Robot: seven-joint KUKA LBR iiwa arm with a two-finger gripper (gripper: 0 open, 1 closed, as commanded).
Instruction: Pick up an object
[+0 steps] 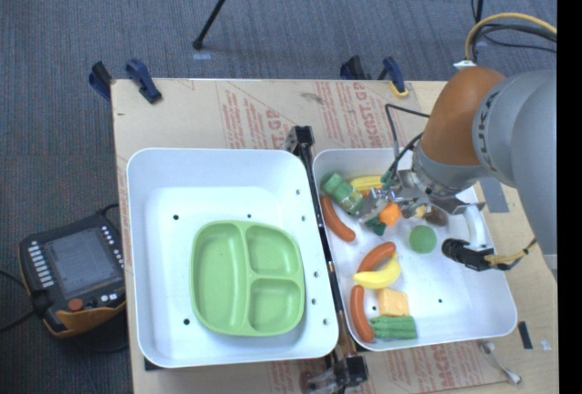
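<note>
Gripper [393, 201] over toy food, right bin [506, 315].
Small orange piece [390, 214] sits directly under your fingertips, just left of the green ball [422, 239]; finger state cannot be told.

Light was even and soft from overhead; the white bins [164, 192] glared slightly; the picture was mildly blurred.

The bench [227, 110] is a flat brown board printed with red lettering, held at its far edge by blue clamps [144, 78]. Two shallow white bins sit directly on it, side by side and touching: the left bin [155, 192] and the right bin [482, 310]. The board stands over grey carpet [91, 1].
</note>
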